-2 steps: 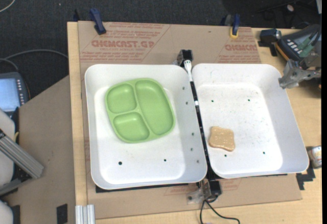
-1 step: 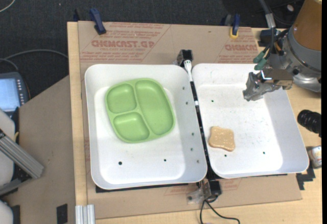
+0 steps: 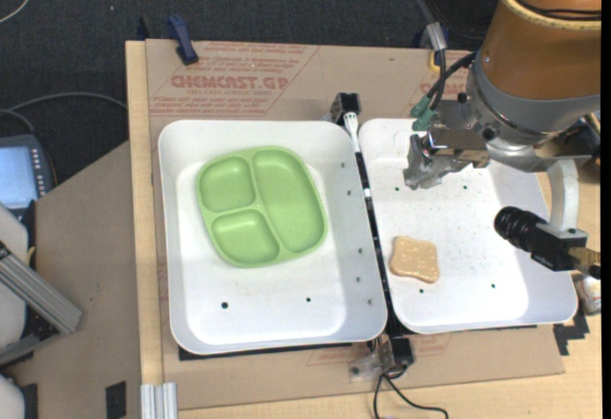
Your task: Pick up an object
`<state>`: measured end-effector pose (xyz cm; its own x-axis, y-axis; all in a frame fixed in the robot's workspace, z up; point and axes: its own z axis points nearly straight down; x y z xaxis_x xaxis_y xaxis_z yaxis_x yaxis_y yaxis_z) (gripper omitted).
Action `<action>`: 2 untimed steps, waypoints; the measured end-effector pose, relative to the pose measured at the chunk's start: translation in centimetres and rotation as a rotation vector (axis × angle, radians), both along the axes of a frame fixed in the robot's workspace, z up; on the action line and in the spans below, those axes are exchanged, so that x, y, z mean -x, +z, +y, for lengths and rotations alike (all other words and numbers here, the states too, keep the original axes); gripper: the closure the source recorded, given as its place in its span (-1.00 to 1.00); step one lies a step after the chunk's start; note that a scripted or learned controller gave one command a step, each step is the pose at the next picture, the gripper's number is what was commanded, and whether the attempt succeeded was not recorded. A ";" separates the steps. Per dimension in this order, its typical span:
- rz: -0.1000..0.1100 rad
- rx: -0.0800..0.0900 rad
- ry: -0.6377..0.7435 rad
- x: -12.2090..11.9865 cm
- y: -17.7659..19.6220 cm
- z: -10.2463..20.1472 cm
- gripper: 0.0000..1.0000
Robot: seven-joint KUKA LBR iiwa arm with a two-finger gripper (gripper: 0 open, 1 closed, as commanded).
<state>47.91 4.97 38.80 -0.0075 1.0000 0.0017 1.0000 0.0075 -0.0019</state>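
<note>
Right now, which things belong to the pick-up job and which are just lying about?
Job: two-finger gripper; flat tan toast-shaped piece in the right white bin; green divided plastic plate in the left white bin.
Lying about: blue clamp; printed brown cardboard sheet.

Shows a green divided plate [image 3: 260,207] in the left bin [image 3: 191,312], a tan toast slice [image 3: 415,260] in the right bin [image 3: 477,298], and the gripper [image 3: 420,177] over that bin's far part, apart from the slice.
</note>
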 end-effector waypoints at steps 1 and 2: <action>-0.009 0.000 -0.004 -0.1 3.7 1.7 1.00; -0.008 0.000 -0.003 0.0 6.8 5.7 1.00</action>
